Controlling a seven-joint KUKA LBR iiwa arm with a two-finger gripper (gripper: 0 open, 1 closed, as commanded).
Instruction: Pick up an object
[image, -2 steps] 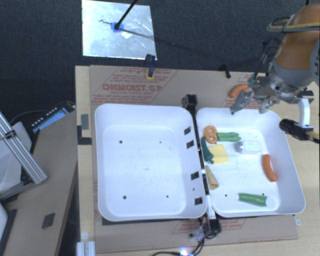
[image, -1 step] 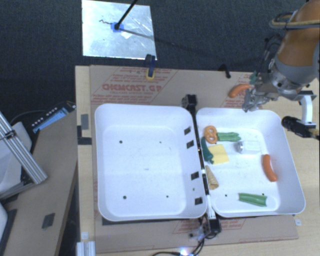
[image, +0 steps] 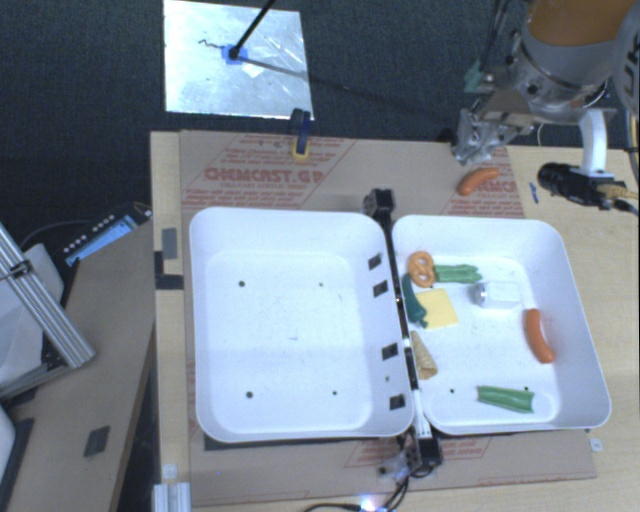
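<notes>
Up top, pincer (image: 478, 150) hangs just above sausage (image: 477, 181), outside right bin (image: 570, 262).

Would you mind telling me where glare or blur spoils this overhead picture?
In the camera view, the white bins are bright but not blown out; the foil sheet behind the bench reflects patchy light; the gripper looks slightly soft; the clear item in the right bin is hard to make out.

Red print reading approx. "CHEMCAST GP" stands on the brown cardboard sheet (image: 262, 170) at 12 o'clock of the left bin (image: 290, 325); other red print illegible.
</notes>
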